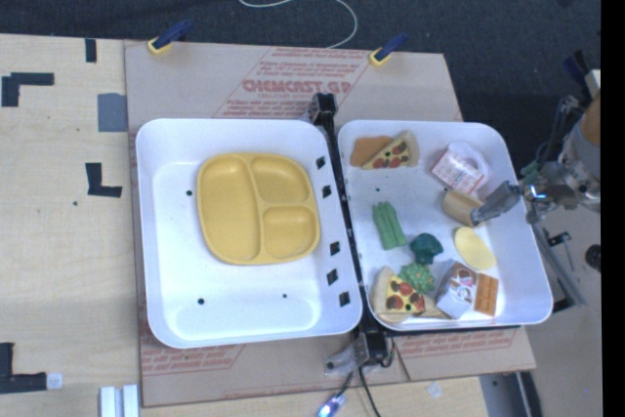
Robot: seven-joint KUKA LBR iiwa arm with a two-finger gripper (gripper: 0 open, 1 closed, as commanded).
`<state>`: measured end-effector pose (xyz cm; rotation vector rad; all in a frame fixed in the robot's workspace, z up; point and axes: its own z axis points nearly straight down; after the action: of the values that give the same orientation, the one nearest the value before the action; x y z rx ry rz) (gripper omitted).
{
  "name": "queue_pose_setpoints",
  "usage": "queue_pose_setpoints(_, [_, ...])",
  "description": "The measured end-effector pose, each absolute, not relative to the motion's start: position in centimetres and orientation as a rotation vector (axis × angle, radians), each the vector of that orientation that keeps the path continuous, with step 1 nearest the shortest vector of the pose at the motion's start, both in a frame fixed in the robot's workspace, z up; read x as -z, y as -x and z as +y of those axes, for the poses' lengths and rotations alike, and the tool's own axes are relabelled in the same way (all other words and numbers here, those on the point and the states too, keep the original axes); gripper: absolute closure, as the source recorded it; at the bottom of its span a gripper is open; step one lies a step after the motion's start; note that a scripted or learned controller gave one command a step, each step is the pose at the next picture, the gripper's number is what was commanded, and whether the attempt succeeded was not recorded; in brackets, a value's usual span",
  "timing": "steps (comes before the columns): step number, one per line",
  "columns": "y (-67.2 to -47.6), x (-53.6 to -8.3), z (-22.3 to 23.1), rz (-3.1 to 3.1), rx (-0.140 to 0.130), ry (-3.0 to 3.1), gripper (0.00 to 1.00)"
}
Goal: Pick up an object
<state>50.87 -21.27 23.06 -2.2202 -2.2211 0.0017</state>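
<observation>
My gripper (493, 205) reaches in from the right over the right bin (522, 210), close to its right wall. Its tip is just beside a tan cylinder (457, 204) and above a yellow oval piece (475, 248). Nothing shows in its grasp. Also in this bin lie a pizza slice (384, 151) at the back, a pink and white packet (459, 168), a green stick (389, 225), a broccoli piece (425, 247), a second pizza slice (402, 293) and a small carton (469, 292) at the front.
The left bin (166, 239) holds a yellow divided plate (259, 208). A black clip strip (337, 210) runs between the two bins. Cardboard (293, 83) lies under both, and a white cable (293, 3) curls behind them.
</observation>
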Motion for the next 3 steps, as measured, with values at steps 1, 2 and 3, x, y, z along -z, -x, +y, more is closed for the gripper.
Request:
queue_pose_setpoints(1, [-48.2, -11.7, -11.9, -2.221, -0.003, 2.211, 0.0])
queue_pose_setpoints(2, [-48.3, -8.3, -9.2, -2.222, -0.001, 2.218, 0.0])
queue_pose_setpoints(3, [-54.0, -19.0, -7.0, -2.233, 0.01, 2.22, 0.0])
